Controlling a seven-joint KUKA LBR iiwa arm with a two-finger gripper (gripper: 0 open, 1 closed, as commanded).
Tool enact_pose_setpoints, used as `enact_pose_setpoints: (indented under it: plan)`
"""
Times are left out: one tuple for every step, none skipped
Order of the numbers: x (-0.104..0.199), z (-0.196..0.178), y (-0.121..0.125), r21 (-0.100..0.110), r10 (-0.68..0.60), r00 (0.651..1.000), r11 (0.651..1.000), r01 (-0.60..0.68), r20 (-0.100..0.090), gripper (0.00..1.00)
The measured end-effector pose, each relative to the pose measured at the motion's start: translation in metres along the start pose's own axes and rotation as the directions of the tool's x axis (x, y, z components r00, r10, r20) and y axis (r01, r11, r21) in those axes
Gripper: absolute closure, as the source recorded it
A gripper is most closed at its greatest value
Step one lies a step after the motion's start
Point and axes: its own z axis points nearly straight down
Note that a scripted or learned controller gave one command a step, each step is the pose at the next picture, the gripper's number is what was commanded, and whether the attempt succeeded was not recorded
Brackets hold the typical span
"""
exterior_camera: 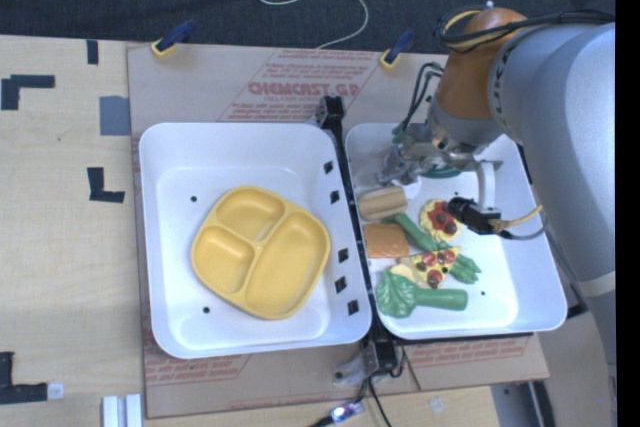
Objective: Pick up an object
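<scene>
Hanging over the right bin (pixel 535 300) — gripper (pixel 400 165), at its 11 o'clock corner; whether it grips anything cannot be told. Toy food lies at 6 o'clock of it: bread roll (pixel 381 204), toast slice (pixel 385 240), pizza slices (pixel 438 218), green vegetable (pixel 405 295). Left bin (pixel 165 175) — yellow divided plate (pixel 261 251).

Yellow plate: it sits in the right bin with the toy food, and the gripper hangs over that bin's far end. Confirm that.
Not quite. The camera view shows the yellow plate alone in the left bin. The toy food lies in the right bin, and the gripper does hang over that bin's far end.
</scene>
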Motion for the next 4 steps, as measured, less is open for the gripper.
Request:
enact_pose_setpoints:
  plan:
    - [-0.006,-0.044,-0.001,0.008,0.003,1.000,1.000,-0.003,-0.003,1.00]
    - [-0.008,-0.105,-0.005,0.009,0.003,1.000,1.000,-0.003,-0.004,1.00]
    - [-0.007,-0.126,-0.004,0.008,0.003,1.000,1.000,-0.003,-0.004,1.00]
    - [0.051,-0.135,-0.008,0.009,-0.002,1.000,1.000,0.002,-0.005,1.00]
